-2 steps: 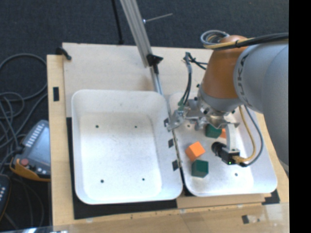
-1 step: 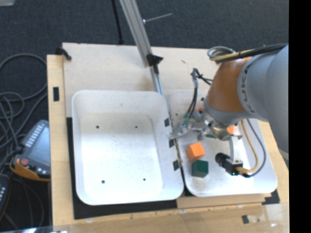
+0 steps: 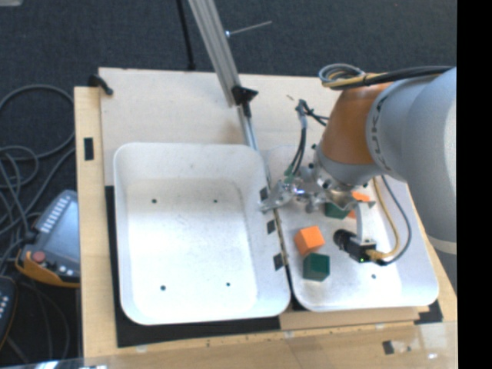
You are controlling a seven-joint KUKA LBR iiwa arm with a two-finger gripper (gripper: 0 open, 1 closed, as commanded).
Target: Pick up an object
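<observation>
The pincer sits low in the right bin, near its back edge; I cannot tell its state. Nothing looks lifted: orange block and green block lie mid-bin.

A robotics lab: a plywood bench stands on dark carpet, cables trail at nine o'clock beside a teach pendant, and an aluminium camera mast rises toward twelve o'clock.
</observation>
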